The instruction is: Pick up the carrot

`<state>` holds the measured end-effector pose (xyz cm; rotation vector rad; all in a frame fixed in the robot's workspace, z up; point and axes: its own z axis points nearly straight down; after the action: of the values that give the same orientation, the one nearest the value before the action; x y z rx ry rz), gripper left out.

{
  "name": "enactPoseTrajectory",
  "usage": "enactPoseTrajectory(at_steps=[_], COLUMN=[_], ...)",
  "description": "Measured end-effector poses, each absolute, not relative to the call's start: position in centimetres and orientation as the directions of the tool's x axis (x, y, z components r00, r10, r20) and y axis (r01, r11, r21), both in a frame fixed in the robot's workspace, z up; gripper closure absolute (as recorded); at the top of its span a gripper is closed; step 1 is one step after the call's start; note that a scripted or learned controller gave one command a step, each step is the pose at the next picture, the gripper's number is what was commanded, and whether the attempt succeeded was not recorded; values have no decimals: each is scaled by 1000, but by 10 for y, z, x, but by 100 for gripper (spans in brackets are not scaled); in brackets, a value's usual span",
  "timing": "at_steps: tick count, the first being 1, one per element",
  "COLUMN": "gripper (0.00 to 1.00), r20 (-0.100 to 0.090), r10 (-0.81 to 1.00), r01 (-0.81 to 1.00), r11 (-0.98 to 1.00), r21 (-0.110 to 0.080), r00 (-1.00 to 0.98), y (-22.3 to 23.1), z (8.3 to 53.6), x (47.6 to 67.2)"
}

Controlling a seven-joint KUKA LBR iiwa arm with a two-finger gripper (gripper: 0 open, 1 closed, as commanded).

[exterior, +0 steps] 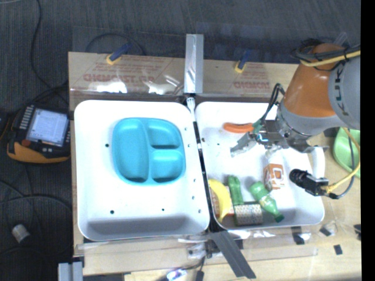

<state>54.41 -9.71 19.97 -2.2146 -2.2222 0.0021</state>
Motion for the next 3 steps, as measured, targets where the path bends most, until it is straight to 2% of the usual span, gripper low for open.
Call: enactPoseTrajectory(at_steps=[1,2,3], gripper=[0,0,0], r20=[-3,-2,1], r10=[902,890,957], r01=[902,890,957], r11=[-431,-456,-289], r21=[-5,-7,-5], r00=[431,456,289], y=[-92,-148,-163], z=[230,146,182], x=[543,504,508])
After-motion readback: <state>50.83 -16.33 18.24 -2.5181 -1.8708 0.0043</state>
